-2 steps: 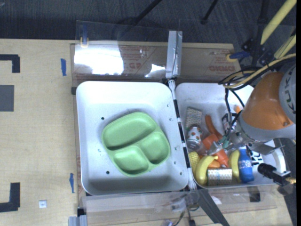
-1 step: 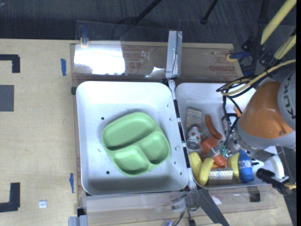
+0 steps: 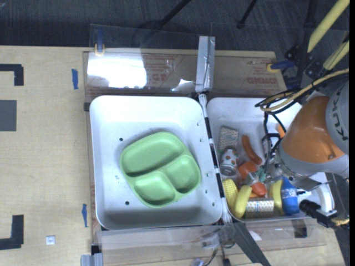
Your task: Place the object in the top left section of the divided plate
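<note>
I read this as the pick step, not the place step. The arm reaches in from the right of the frame and hangs low over the right bin, its grey body and orange band covering much of that bin's right half. The gripper sits down among the clutter at the bin's lower middle, and I cannot tell from here how it is set, or whether it has hold of anything; too much small stuff crowds that spot.

The object to move is not singled out for me. The candidates all lie in the right bin: a yellow banana-like piece at the lower left, a small can above it, an orange sausage-like piece, a blue bottle and a textured silver roll along the bottom edge. They lie touching or just beside 1 another.

The green divided plate rests in the left bin, turned at a slant, with 1 long section toward the upper left and 2 smaller ones toward the lower right. All 3 sections look bare, so nothing is placed yet.

Next I would want a clean lift straight up, then a carry leftward over the divider between the bins to that long upper-left section. The risk is dragging a neighbour along.
</note>
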You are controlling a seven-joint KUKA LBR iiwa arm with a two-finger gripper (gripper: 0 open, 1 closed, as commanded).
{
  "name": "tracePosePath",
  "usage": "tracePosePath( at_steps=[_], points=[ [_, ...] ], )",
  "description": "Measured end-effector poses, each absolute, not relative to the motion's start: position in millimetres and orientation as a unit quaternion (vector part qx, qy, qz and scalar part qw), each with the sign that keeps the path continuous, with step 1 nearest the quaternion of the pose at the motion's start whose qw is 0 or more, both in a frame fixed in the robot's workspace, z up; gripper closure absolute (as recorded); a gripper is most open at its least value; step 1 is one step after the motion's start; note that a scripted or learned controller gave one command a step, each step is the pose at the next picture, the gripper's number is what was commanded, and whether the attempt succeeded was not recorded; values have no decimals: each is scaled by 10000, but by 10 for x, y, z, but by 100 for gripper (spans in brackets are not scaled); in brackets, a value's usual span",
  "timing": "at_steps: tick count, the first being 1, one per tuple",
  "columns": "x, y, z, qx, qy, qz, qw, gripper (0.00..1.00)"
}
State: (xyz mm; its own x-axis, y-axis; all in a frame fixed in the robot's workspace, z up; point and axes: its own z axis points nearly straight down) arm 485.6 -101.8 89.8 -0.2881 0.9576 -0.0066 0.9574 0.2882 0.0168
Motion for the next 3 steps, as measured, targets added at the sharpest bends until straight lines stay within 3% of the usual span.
tracePosePath(
  at_steps=[3],
  points=[
    [4852, -997, 897, 6103, 7922, 38, 86, 100]
  ],
)
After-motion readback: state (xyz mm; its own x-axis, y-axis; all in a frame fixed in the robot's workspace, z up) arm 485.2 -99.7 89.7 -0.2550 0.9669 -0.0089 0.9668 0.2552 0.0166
